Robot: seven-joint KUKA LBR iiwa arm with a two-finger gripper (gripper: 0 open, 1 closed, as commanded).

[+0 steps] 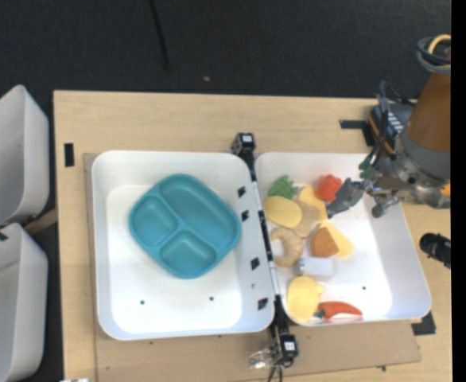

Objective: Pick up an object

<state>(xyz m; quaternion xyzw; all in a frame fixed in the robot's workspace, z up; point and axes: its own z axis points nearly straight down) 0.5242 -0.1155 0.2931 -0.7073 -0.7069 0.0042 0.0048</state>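
The end effector [362, 196] is seen at approx. 3 o'clock of the right bin [400, 281], hung low over the bin's upper part w/ dark fingers spread apart and nothing between them — a pose judged to be an approach, since the toys lie just to its 9 o'clock. Nearest to one fingertip is the red toy [328, 187], small, rounded, bright red-orange, lying near the bin's 12 o'clock; whether it is touched cannot be told. The other candidates are heaped along the divider, prob. just dumped there: a green leafy piece [282, 187], a yellow lemon-like toy [282, 212], an orange-and-yellow wedge [328, 242]. The teal tray [184, 225] is set alone in the left bin [110, 293], evidently as a drop spot.
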